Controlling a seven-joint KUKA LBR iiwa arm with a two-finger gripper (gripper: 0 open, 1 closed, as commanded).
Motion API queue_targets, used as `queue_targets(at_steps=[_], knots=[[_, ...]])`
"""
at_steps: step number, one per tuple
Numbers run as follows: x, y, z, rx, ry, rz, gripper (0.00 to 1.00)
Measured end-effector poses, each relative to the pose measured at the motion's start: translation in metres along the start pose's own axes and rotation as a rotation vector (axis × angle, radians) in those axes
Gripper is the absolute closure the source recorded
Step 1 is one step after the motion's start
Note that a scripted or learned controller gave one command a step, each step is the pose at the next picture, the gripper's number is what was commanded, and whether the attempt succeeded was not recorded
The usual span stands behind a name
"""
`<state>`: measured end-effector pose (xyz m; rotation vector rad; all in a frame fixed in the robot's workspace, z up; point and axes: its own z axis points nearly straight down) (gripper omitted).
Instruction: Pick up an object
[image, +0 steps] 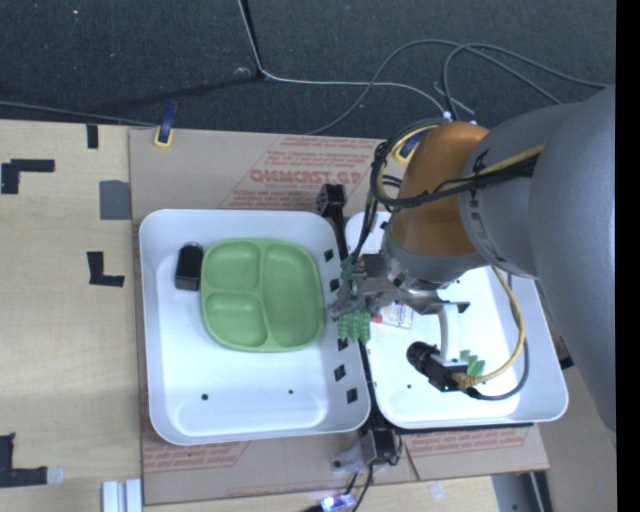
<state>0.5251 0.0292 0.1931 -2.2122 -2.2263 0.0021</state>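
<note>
my gripper: my gripper (352, 292) hangs mid-frame, right over the seam where the two bins meet. It's on the end of the grey arm (560, 200) with the orange band (435, 200), which comes in from the right of the frame.
gripper state: honestly can't tell how far open it is, since the wrist covers it from this angle. Can't tell if it has hold of anything either.
thing to grab: small dark-green knobbly piece (352, 326), just below the gripper in the frame, at that same seam. Whether the two touch or are only very close, I can't make out.
left bin: shallow white plastic bin (170, 400), centre-left of the frame.
plate: light-green plastic plate with three compartments (262, 295), in the upper part of the left bin. Its right edge is just left of the gripper.
block: small black rectangular block (188, 266), up against the plate's left edge, on the far side of the plate from the gripper.
right bin: second shallow white bin (520, 400), lower right, largely under the arm.
slip: white slip with red print (397, 318), in the right bin, just right of the knobbly piece.
</note>
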Motion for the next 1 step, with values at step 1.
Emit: queue_targets(at_steps=[1], knots=[[0.0578,-0.0072,0.0025,0.0,0.0,-0.002,1.0]])
